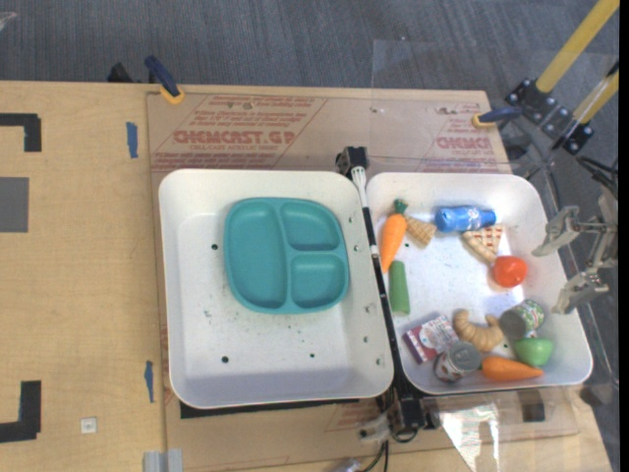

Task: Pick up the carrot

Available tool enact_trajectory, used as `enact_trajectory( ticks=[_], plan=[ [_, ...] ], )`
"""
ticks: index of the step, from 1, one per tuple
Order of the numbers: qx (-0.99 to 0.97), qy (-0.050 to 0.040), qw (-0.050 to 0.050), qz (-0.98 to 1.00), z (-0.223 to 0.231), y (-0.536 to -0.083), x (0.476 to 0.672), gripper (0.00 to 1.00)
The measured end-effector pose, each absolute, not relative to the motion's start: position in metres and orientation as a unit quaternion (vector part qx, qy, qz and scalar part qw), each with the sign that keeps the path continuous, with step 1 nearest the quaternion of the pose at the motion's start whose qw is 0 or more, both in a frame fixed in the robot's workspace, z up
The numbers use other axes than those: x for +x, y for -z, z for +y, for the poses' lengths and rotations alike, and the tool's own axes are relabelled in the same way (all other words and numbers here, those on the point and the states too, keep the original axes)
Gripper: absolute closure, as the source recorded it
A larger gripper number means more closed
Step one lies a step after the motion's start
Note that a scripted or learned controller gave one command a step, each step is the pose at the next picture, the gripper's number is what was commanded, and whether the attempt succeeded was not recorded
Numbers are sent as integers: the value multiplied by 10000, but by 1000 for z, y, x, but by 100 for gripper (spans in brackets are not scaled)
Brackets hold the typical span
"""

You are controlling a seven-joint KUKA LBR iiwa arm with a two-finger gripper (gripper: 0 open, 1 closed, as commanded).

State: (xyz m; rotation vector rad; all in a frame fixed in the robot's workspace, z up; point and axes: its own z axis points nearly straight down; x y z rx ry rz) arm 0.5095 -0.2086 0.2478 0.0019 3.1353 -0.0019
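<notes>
So, starting at the left: a tan wooden surface [79, 264] is seen with black tape marks along its far left edge, and a protective-film-covered sheet [236, 131] with red lettering is laid under the bins. The left bin [177, 264] is taken up by a teal divided plate [287, 254], which is set flat near the bin's middle, three compartments facing up.

The right bin [550, 205] is where all the clutter is kept. A carrot [392, 239] is found right up against that bin's left wall, orange body tilted with its green top pointing away from the camera. A green cucumber [399, 286] is lined up just below it, nearly touching its tip. A waffle cone [421, 231] is tucked beside the carrot, then a blue can [464, 217], a pizza slice [484, 242] and a red tomato [508, 271] are spread toward the right.

In the near part of the bin a snack packet [425, 340], a small grey can [457, 362], a croissant [477, 332], a second carrot [509, 368] and a green apple [534, 350] are bunched together, with the second carrot laid along the bin's near wall.

The end effector [562, 266] is parked over the right bin's right rim, spread wide, with nothing held in it, well apart from the carrot at the left wall.
</notes>
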Motion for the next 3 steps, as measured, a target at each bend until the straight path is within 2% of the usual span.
enact_trajectory(
  ticks=[1, 2, 3],
  plan=[
    [-138, -12, 14, 9999, -145, -221, 481, 0],
    [1037, -9, 60, 9946, -59, -284, 530, 0],
    [2006, -8, 6, 9797, -13, -183, 605, 0]
  ],
)
